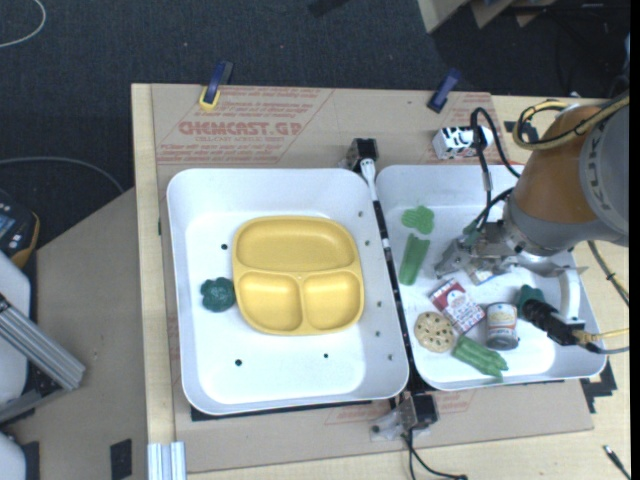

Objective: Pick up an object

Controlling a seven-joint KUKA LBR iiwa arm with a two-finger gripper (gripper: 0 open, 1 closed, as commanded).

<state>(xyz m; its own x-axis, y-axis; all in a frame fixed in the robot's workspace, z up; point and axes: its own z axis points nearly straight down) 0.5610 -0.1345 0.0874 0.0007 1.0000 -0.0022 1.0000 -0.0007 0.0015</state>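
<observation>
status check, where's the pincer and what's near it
Pincer low in right bin, nothing seen held. Red packet just below it, green piece to its left. Cookie, can nearby.

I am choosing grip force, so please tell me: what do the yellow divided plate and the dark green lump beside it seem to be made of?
The yellow divided plate looks like moulded plastic with a smooth, slightly glossy finish: uniform colour, rounded rims and soft highlights in its three compartments. The dark green lump has a bumpy, matte surface, like a toy broccoli; probably plastic or rubber, but this view cannot settle which.
</observation>
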